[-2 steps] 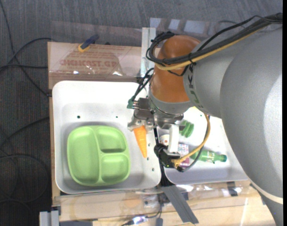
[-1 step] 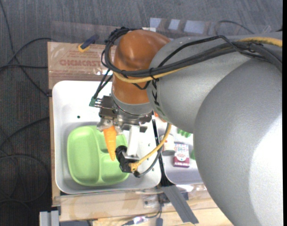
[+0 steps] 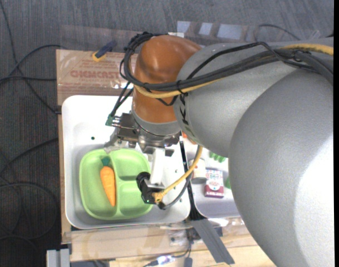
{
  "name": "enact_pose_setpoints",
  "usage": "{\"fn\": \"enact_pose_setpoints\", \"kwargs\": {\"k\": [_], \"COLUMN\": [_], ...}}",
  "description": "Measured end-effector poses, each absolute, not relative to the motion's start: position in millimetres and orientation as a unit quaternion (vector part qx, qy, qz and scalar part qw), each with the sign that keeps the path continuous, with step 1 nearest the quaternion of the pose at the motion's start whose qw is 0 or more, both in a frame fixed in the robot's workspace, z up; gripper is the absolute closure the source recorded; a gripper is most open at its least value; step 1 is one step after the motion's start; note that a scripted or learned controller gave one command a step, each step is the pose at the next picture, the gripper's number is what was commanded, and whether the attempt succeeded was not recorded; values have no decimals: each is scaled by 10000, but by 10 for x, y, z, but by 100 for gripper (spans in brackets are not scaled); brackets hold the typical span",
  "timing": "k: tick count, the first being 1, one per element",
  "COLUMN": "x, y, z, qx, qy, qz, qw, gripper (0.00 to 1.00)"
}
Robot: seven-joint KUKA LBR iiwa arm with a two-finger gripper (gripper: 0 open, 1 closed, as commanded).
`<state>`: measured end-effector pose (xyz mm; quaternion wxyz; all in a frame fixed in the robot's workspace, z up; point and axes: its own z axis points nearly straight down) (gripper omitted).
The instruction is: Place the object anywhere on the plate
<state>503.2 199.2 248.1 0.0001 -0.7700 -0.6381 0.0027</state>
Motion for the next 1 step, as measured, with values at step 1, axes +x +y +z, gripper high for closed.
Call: {"fn": "enact_pose_setpoints", "kwargs": {"k": [1], "x": [5058], "y": [1901], "z": [1536], "qx": [-7415], "qy": [-6709], "qz": [38], "qw": [12], "gripper": [0]}}
